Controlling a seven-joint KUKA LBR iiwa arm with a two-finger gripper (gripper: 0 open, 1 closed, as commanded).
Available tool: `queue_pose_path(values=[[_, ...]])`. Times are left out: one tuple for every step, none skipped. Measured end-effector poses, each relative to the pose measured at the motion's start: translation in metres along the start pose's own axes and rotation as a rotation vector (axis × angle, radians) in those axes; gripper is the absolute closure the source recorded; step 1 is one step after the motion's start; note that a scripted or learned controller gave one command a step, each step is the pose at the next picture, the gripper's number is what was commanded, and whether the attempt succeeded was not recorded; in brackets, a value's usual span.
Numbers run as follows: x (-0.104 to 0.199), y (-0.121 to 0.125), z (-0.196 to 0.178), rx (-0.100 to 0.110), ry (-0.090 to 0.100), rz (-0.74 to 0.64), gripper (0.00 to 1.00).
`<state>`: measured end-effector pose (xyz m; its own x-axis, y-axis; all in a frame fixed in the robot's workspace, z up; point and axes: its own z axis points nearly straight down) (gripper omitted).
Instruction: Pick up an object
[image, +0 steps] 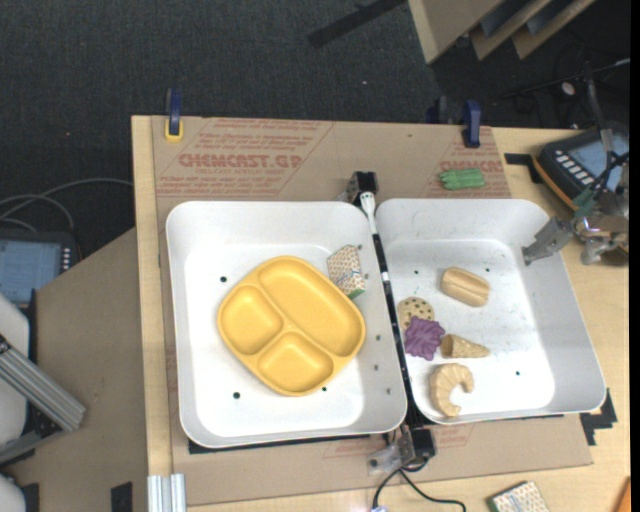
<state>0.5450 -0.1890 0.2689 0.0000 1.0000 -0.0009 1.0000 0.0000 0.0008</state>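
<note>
Resting side by side on the wooden desk, two shallow white plastic bins are seen from above at a slant. The left bin carries a yellow three-compartment plastic plate, which lies across its middle, tilted on the diagonal. A small patterned beige-and-blue packet is tucked at the plate's 1 o'clock corner, touching its rim and lying close to the wall shared by both bins.

The right bin holds the loose toy foods. A tan oval bread roll is placed near the middle of the bin. A round brown speckled cookie is found at 8 o'clock from the roll, and a purple bunch-shaped piece lies just below it, touching or nearly touching it. A tan cone-shaped piece sits just beside the purple piece at its 3 o'clock. A pale curved croissant lies toward the 6 o'clock side of the bin, near its front wall.

The grey metal hand is seen at the 2 o'clock corner of the right bin, over its rim, well apart from every food piece. Nothing is seen between its fingers; whether they stand apart or together cannot be told.

A small green object lies on the brown printed board beyond the right bin at 12 o'clock.
</note>
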Motion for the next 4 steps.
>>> queue_pose_path(values=[[-0.037,-0.052,0.115,0.015,0.004,0.006,0.00],[-0.034,0.039,0.046,-0.012,-0.004,-0.006,0.00],[-0.028,-0.044,0.175,-0.001,0.001,-0.002,0.00],[-0.028,-0.044,0.165,-0.003,-0.001,0.000,1.00]])
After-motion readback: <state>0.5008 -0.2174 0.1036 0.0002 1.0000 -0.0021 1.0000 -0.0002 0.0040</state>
